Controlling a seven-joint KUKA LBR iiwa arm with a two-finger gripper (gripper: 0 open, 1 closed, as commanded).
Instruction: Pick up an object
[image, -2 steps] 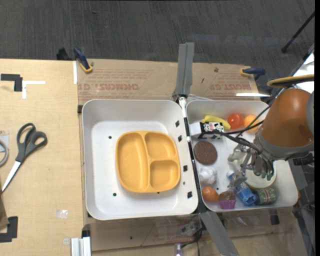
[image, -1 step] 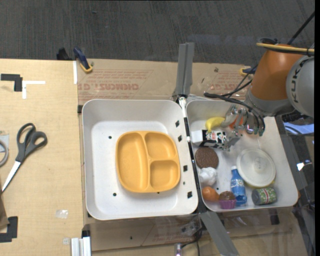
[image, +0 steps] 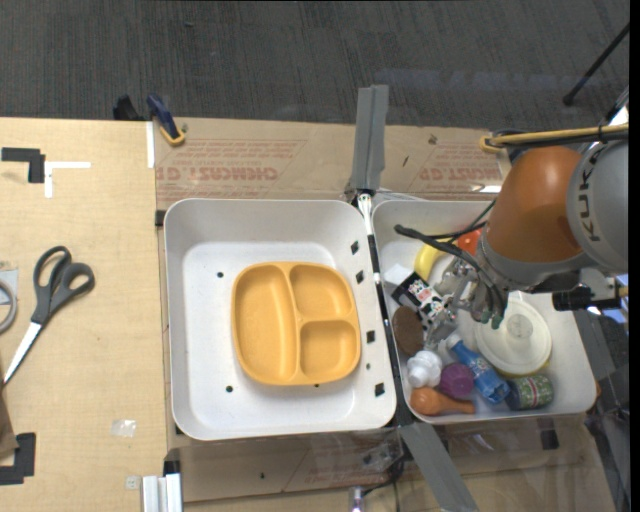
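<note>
Clutter fills the right bin on my screen: a white lid, a blue bottle, a purple ball, an orange toy, a small green jar, a yellow cup and a black-and-white packet. I see the arm reaching in from the right, its tool low over the middle of that bin — just beside the lid and above the bottle. Whether anything sits in the tool I cannot tell, nor how wide it stands. The left bin holds a yellow divided plate lying flat near its centre. On the tabletop to the left lie scissors, well apart from both bins.
</note>
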